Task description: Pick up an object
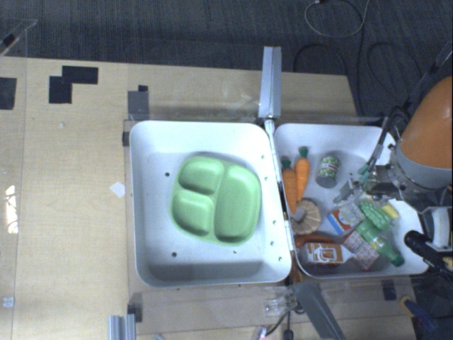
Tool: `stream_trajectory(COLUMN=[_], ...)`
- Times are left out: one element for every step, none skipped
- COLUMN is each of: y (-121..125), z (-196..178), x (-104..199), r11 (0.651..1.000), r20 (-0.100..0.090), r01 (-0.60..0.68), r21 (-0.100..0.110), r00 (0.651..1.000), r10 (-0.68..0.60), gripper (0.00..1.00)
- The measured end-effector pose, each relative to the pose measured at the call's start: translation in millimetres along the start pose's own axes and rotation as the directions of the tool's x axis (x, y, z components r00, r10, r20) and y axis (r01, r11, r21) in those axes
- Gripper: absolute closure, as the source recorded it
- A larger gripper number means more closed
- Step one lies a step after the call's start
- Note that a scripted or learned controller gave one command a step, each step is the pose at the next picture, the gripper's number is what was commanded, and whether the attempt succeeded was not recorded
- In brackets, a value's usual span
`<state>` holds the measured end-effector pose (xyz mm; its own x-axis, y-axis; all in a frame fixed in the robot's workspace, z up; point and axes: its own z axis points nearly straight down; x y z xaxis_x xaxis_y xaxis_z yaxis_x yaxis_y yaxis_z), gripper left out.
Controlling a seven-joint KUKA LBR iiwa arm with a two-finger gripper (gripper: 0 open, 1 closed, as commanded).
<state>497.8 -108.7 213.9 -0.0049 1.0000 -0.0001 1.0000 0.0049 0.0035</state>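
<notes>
The right bin (322, 131) holds several small things. Two orange carrots (301, 176) lie along its left wall, with a small green-labelled can (328, 170) beside them. A round tan piece (308, 215) sits below the carrots. A green plastic bottle (376, 233) lies at the right, among packets. A brown packet (325, 253) lies at the front wall. My gripper (359, 184) hangs low over the right half of this bin, just above the bottle and the packets, under the orange band (429, 134). Whether it touches anything is unclear.
The left bin (150, 211) holds a green divided plate (216, 198) at its middle. A metal post (270, 83) rises behind the seam between the bins. Cables lie on the dark floor at the back right.
</notes>
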Motion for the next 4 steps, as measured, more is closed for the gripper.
stream_trajectory(y=[-9.4, 51.0, 115.5, 118.7], z=[10.9, 111.6, 125.2, 111.1], x=[31.3, 2.6, -19.1, -17.7], r11=[0.997, 0.985, 0.983, 0.983], r20=[0.0, 0.007, 0.003, 0.004], r01=[0.073, 0.17, 0.181, 0.185], r21=[-0.002, -0.021, -0.007, -0.015], r00=[0.997, 0.985, 0.983, 0.983], r10=[-0.073, -0.17, -0.181, -0.185], gripper=[0.0, 0.0, 0.0, 1.0])
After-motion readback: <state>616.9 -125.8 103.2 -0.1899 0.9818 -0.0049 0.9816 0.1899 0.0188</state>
